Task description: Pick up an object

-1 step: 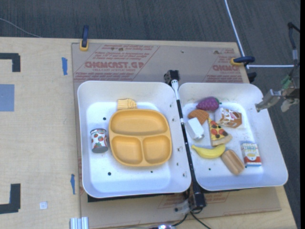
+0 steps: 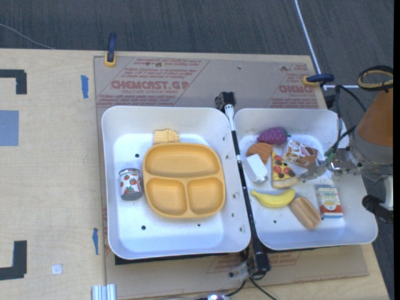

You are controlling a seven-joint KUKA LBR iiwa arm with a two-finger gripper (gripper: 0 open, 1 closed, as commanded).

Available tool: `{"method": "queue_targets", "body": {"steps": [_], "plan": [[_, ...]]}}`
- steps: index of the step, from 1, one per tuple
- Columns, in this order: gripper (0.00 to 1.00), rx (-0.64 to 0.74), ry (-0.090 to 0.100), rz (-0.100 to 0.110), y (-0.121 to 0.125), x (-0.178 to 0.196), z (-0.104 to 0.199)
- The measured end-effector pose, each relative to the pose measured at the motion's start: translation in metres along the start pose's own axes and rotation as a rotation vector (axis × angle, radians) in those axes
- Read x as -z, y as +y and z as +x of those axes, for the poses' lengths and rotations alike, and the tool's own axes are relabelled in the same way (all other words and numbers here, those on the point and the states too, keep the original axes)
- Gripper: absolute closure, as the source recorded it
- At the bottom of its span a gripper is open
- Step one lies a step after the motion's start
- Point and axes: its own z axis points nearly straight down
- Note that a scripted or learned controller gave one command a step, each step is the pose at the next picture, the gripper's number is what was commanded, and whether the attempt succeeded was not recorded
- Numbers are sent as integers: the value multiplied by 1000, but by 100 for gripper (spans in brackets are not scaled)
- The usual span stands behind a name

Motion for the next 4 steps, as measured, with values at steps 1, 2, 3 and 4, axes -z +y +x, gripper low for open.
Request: {"method": "queue_targets", "body": {"steps": [1,2,3,4], "plan": [[100,-1,-1,-2,0,10,0],[100,3,3,0,48,68,65],[0,0,2,3,47,67,64],[0,0,1,2,-13,-3,52]]}}
